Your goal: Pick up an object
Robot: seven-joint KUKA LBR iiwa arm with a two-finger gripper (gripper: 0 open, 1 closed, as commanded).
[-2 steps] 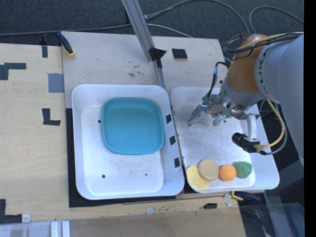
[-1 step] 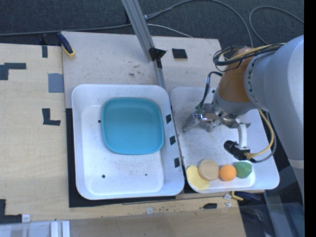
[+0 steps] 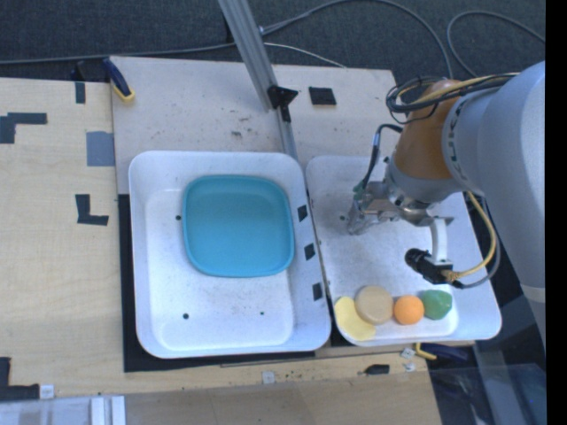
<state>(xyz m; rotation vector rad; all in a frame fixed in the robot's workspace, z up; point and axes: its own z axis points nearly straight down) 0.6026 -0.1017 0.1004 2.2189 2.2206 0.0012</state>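
The gripper (image 3: 359, 212) hangs over the upper part of the right bin (image 3: 345, 264); whether it is open or closed I cannot tell. Along that bin's near edge lie a yellow piece (image 3: 347, 320), a tan round disc (image 3: 374, 305) resting partly on it, an orange ball (image 3: 407, 310) and a green lump (image 3: 437, 304). A blue plate (image 3: 237, 225) sits in the left bin (image 3: 151, 264).

The grey arm (image 3: 496, 140) reaches in from the right, its claw (image 3: 358, 220) pointing down, low.
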